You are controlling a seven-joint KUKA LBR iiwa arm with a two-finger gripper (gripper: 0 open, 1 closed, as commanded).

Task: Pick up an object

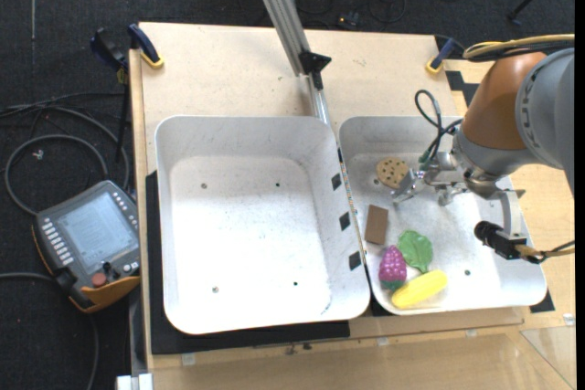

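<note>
Pincer low in the right bin, grip state impossible to tell. Cookie just beside, up-left of the tip, roundish, no long axis. Brown block farther, below-left.

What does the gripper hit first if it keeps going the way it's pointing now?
Probably the cookie. The gripper points toward the view's left, low in the right bin, its tip right beside the cookie's lower right edge. Depth is unclear from this slanted view, so it may instead meet the bin floor.
</note>
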